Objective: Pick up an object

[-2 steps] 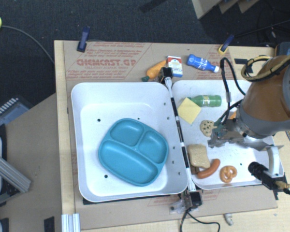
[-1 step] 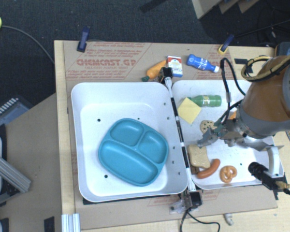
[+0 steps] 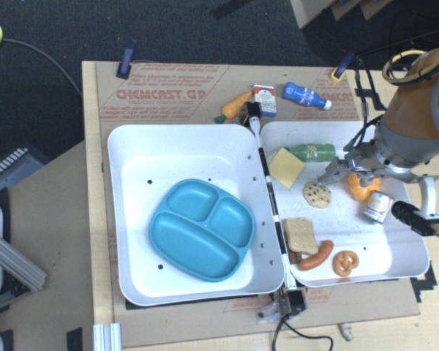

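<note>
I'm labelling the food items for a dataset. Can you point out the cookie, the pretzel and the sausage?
cookie [image 3: 317, 194]: camera view, centre of its round face.
pretzel [image 3: 345, 262]: camera view, middle of its twisted loops.
sausage [image 3: 315, 257]: camera view, midway along its curved body.

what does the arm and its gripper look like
The arm is a thick rounded body, grey toward the wrist with a broad orange section above it. Black cables loop beside it near the top right. The gripper is a grey metal assembly with slim angled fingers.
</note>
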Robot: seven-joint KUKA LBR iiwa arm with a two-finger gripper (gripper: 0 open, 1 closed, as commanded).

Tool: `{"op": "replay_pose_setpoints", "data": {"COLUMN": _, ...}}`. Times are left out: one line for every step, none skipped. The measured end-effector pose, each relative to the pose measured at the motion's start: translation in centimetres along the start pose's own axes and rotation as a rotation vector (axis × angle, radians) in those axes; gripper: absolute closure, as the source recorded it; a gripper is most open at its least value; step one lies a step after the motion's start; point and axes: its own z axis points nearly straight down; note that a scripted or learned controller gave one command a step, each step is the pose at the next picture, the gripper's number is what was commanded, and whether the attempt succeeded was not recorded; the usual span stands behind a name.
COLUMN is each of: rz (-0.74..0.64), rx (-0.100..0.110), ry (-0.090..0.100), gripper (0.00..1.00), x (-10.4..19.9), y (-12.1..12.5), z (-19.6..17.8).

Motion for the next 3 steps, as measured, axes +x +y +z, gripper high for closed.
{"op": "replay_pose_setpoints", "data": {"rz": -0.001, "rx": 0.002, "ry": 0.002, "gripper": 0.0, "x": 1.2, "y": 3.4, "z": 7.3}}
{"op": "replay_pose_setpoints", "data": {"rz": -0.003, "rx": -0.001, "ry": 0.0, "gripper": 1.0, "x": 1.2, "y": 3.5, "z": 6.2}}
{"op": "replay_pose_setpoints", "data": {"rz": -0.002, "rx": 0.0, "ry": 0.0, "gripper": 0.0, "x": 1.2, "y": 3.5, "z": 6.2}}
